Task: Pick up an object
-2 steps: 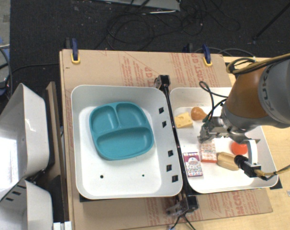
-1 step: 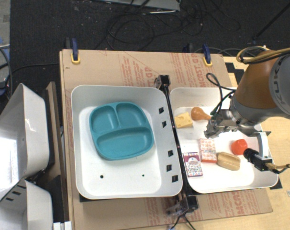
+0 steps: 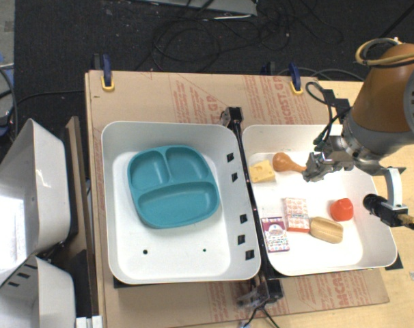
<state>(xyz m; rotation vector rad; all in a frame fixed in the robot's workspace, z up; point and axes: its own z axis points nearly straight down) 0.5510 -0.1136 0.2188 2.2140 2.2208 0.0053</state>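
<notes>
The right bin holds several small objects. A yellow cheese wedge and a brown drumstick-shaped piece lie at its far left. A pink-and-white box and a purple-pink packet rest near the middle, with a tan bread roll and a red piece to their right. My gripper hangs low over the bin, right at the drumstick's thin right end. I see nothing lifted in it.
The left bin carries a teal divided plate. A black divider with clips runs between the bins. The arm's grey body and orange band loom over the right bin's far right corner.
</notes>
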